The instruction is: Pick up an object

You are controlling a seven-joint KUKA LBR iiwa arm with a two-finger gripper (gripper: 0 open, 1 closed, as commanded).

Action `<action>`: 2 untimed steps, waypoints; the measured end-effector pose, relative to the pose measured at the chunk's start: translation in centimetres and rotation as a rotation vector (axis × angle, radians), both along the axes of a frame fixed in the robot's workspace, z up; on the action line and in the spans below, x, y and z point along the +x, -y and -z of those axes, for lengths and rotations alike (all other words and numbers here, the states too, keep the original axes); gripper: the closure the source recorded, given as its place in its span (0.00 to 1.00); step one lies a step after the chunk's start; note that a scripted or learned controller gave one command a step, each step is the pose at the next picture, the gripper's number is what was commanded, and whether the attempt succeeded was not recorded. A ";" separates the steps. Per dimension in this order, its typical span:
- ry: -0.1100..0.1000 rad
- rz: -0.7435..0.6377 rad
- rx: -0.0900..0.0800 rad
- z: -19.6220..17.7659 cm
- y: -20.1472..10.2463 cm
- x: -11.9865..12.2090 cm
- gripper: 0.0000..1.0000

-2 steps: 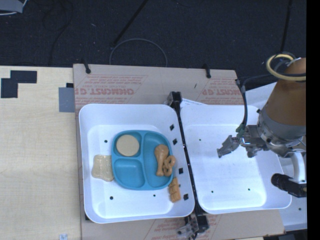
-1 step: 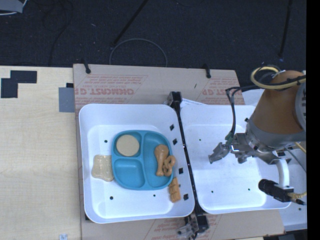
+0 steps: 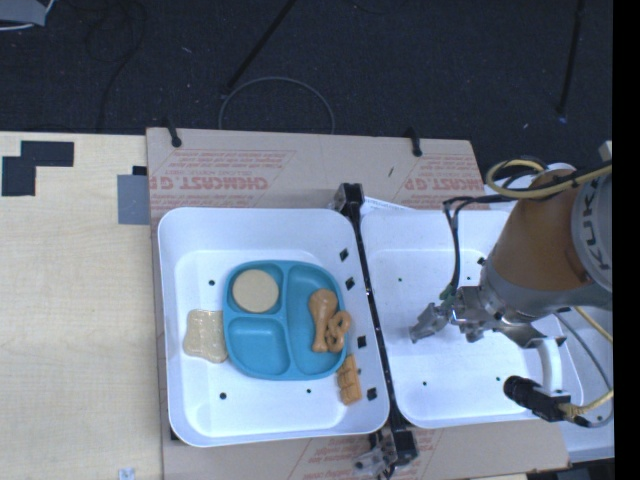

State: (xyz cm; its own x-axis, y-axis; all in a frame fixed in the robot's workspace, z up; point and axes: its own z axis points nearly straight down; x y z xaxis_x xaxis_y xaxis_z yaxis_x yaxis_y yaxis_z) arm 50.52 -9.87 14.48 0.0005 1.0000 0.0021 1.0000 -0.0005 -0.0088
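My gripper (image 3: 430,323) hangs low over the right bin (image 3: 440,238), near the middle of its floor, with nothing visible under it. All the objects lie in the left bin (image 3: 190,238). A blue divided tray (image 3: 262,353) holds a round tan biscuit (image 3: 254,290) in its upper-left compartment and a twisted brown pretzel-like piece (image 3: 328,320) in its right compartment. A pale tan slab (image 3: 205,335) lies just left of the tray. A small orange-brown chunk (image 3: 349,380) rests by the tray's lower right corner, close to the divider.
A black divider (image 3: 366,308) runs between the two bins. The arm's orange and grey body (image 3: 545,248) covers the right side of the right bin. Brown cardboard (image 3: 300,173) lies under both bins, with a pale wooden bench (image 3: 70,308) to the left.
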 end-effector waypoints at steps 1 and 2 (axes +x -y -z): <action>-0.001 -0.001 0.001 5.4 -0.1 -0.2 0.00; 0.002 0.007 0.000 4.1 0.1 -0.1 1.00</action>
State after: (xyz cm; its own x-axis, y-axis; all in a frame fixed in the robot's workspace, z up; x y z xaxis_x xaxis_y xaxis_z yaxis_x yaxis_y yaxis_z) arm 50.42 -9.92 10.36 0.0075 1.0000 0.0021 0.9999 -0.0075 -0.0068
